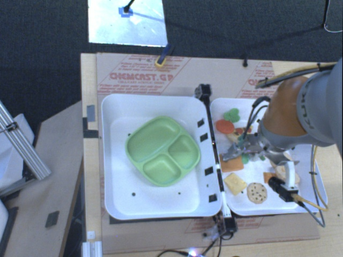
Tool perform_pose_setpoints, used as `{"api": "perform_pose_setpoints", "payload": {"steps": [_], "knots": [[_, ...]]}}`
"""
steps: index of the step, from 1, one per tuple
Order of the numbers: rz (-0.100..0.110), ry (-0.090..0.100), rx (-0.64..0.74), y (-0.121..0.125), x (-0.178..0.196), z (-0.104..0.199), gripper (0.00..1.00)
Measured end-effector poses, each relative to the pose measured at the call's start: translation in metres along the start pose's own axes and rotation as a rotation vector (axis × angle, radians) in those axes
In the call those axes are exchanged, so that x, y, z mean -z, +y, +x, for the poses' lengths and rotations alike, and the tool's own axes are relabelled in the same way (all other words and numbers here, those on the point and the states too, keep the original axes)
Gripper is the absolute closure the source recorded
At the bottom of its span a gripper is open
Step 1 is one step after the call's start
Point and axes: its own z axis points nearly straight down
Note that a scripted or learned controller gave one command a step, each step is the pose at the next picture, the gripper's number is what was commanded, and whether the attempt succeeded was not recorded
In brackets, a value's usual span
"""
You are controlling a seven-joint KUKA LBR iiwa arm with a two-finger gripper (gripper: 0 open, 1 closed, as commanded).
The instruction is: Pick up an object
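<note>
While the hand (236, 153) sits low in the right bin (305, 205), can't tell its opening or any hold; orange slab (232, 165) touching just below it, red piece (224, 126) above; centre on one item before closing.

Small toy foods lie scattered in the right bin (225, 105): a green piece (231, 114) near the back, a red piece (224, 126) just in front of it, an orange slab (232, 165), a yellow cracker (235, 183) and a speckled cookie (257, 193) at the front.
</note>
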Motion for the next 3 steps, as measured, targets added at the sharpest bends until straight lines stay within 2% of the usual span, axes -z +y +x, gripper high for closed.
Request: {"api": "perform_pose_setpoints", "payload": {"steps": [1,2,3], "knots": [[-0.008,-0.002,0.001,0.002,0.014,-0.001,1.00],[-0.004,-0.002,0.002,0.000,0.058,-0.003,1.00],[-0.007,-0.002,0.004,0.012,0.116,-0.006,1.00]]}}
